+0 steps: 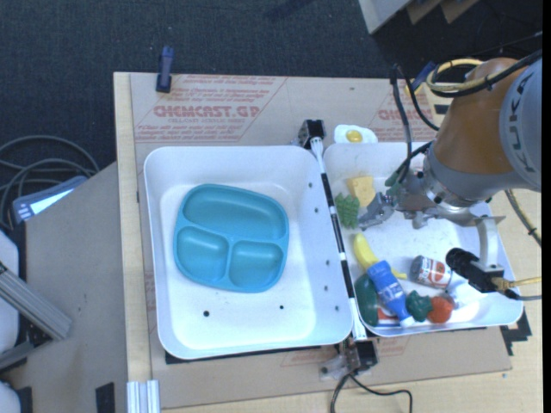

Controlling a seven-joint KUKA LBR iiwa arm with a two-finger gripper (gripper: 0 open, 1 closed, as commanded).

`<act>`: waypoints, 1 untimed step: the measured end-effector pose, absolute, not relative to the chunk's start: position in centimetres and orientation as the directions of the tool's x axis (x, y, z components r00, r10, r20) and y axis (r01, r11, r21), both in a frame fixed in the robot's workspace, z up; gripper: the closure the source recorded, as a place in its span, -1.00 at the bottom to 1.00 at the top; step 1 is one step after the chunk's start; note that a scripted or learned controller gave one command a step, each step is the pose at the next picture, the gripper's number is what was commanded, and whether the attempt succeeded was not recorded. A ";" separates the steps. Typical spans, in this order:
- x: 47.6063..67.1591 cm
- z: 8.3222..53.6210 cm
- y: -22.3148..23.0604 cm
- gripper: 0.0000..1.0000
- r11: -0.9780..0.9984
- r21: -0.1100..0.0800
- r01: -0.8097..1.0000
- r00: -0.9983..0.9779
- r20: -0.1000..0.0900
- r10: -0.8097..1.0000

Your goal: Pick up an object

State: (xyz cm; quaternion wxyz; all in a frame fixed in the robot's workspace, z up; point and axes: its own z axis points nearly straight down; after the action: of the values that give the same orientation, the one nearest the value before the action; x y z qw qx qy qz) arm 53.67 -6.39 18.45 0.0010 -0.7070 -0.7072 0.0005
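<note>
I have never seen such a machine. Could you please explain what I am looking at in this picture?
One camera looks down at a slant on a bench with two shallow white bins. The grey and orange shape at right is a robot arm; its gripper reaches into the right bin, over small toys: a banana, a blue bottle, a can, a yellow block. The left bin holds a blue divided plate. I see nothing held in the gripper.

Turquoise tray, white bins, yellow banana, blue bottle
</note>
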 end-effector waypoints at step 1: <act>54.5 18.4 -6.1 -1.00 0.001 0.001 1.000 -0.001 0.000 1.000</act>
State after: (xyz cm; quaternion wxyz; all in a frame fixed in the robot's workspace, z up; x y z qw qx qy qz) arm 54.50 -6.07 18.45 -0.0005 -0.7069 -0.7074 -0.0002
